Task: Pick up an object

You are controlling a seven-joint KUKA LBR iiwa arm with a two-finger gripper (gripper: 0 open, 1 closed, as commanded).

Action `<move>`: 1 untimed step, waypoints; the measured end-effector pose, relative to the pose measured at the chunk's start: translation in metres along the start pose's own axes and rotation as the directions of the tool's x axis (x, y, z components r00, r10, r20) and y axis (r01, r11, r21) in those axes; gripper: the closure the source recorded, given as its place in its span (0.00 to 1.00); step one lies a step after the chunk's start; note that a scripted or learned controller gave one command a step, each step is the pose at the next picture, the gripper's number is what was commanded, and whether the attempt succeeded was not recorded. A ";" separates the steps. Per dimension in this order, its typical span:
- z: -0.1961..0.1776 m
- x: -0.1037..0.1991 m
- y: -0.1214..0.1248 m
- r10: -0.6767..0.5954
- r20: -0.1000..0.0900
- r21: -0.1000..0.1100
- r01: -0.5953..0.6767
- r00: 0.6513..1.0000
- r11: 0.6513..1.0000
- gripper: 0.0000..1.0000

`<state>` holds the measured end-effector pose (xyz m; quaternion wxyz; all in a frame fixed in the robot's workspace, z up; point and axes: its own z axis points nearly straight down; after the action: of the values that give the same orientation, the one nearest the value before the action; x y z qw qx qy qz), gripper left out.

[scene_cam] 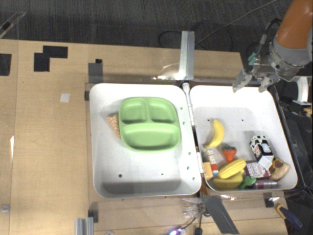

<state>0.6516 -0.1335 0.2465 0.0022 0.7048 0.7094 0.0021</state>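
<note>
Toy pile (244, 170) in rt bin's near corner, well apart from fingers (253, 82), spread, nothing between.

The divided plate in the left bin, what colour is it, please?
Light green, the divided plate shows clearly in the camera view.

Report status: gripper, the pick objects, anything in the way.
Two-finger gripper above far rim of right white bin, holding nothing. Yellow banana and small toys untouched at bin's near end. Green divided plate in left bin. Path unobstructed.
</note>
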 end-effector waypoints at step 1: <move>0.061 0.058 -0.043 0.027 -0.001 0.003 -0.027 1.000 1.000 0.00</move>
<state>0.6088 -0.0753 0.1850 0.0009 0.7142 0.6999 0.0014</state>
